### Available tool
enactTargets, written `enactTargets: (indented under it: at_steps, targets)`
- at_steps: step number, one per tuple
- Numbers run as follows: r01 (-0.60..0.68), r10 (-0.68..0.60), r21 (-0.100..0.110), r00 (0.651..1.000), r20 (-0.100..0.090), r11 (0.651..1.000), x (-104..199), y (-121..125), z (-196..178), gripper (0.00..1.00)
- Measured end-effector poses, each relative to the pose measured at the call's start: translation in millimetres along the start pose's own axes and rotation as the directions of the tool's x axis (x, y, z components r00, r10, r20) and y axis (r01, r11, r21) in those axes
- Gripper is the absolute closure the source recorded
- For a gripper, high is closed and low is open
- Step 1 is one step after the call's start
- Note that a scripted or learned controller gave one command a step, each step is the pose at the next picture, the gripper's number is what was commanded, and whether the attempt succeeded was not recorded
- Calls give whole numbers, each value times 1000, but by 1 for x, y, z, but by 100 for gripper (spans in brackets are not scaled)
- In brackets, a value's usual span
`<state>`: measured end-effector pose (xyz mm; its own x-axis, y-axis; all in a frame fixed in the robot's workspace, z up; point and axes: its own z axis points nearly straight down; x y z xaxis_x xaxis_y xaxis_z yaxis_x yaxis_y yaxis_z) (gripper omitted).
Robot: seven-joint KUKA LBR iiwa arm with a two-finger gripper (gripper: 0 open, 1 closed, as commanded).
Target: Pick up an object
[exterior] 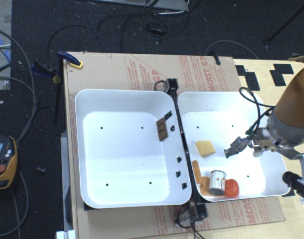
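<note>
The dark two-finger claw point(234, 148) hangs over the right shallow white bin point(227, 101) with nothing between its fingers; whether they are spread or closed I cannot tell, the tips being small and dark. The nearest target, a pale yellow spongy block point(205, 148), lies just beside it. A clean grasp calls for centring above the block, then descending straight, clear of the red ball point(232, 187).

My arm comes in from the right edge, orange band above the grey wrist, forearm angled toward the left. My gripper point(233, 149) sits low at the end of the wrist, its 2 dark fingers pointing left and slightly near. Finger gap unreadable from this angle. Black cable loops over the wrist.
</note>
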<state>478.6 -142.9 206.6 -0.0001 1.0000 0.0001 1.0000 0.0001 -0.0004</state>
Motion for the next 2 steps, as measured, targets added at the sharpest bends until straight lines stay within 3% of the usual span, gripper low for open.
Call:
enactTargets:
  at_steps: [1, 2]
  targets:
    - [2, -2, -3, 1000, 1, 1000, -3, 58, -13, 0]
    - [0, 0, 0, 1000, 0, 1000, -3, 57, -13, 0]
